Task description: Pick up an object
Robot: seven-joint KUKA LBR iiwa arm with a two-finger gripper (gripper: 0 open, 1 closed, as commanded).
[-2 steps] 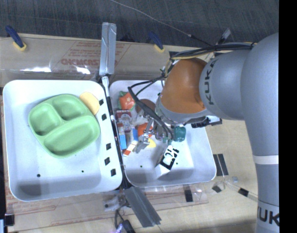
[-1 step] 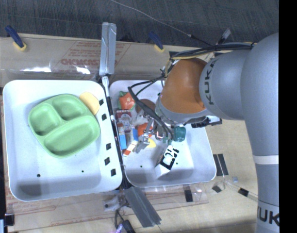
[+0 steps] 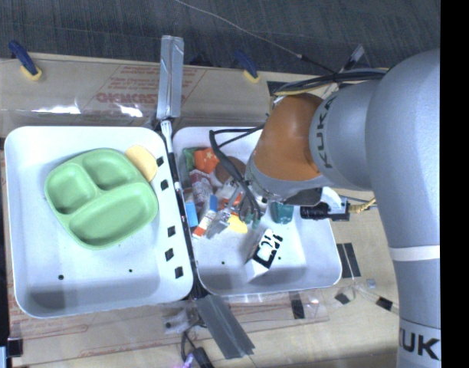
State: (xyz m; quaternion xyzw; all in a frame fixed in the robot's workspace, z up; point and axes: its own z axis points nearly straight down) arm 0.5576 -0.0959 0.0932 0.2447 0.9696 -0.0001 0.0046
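Observation:
My gripper [image 3: 244, 202] hangs below the arm's orange band, low over a heap of small objects in the right bin [image 3: 311, 271]. The heap holds an orange-red piece [image 3: 206, 159], a blue piece [image 3: 191, 212], a small yellow piece [image 3: 238, 224] and several others pressed together. The gripper's tip reaches into the middle of this heap, and the wrist hides what lies right under it. A black-and-white block [image 3: 267, 249] lies just below the gripper, and a teal object [image 3: 281, 212] peeks out at its right.
The left bin [image 3: 35, 274] holds a green divided plate [image 3: 102, 196] with a yellow object [image 3: 142, 161] at its upper right corner. A ridge with black marks [image 3: 175, 221] separates the bins. The grey arm covers the right bin's right side.

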